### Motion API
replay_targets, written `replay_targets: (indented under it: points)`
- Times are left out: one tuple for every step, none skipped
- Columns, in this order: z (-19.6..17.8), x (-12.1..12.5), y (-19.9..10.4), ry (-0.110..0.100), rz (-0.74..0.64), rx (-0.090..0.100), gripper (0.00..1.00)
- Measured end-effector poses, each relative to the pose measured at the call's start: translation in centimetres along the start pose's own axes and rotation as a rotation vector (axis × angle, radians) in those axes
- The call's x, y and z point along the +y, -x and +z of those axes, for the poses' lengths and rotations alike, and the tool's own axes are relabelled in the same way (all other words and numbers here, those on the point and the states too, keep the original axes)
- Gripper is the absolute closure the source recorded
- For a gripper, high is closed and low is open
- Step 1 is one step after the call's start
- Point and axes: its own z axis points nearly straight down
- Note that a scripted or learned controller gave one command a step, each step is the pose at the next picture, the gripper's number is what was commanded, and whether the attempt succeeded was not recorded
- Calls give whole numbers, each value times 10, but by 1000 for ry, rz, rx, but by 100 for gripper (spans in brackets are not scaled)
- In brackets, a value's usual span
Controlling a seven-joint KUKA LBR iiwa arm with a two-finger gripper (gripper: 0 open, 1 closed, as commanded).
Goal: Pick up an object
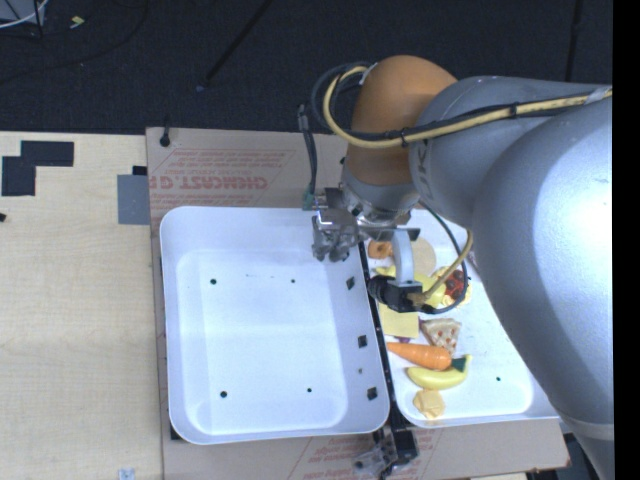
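Gripper (333, 236) hangs over the far right corner of the left bin (200, 368), beside the wall it shares with the right bin (500, 393); I cannot tell whether it is apart or together. A carrot (420, 353) and a banana (437, 377) lie in the right bin.

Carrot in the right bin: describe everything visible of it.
The carrot is orange, smooth and tapered, seemingly a plastic toy. It lies flat in the right bin, with its pointed tip toward the left bin and what looks like a green stub at its thick end. A yellow banana touches its near side, and a pale yellow slab sits just beyond it.
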Motion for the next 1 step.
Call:
replay_targets:
  points:
    - [-10, -56, 20, 11, 4, 0, 100]
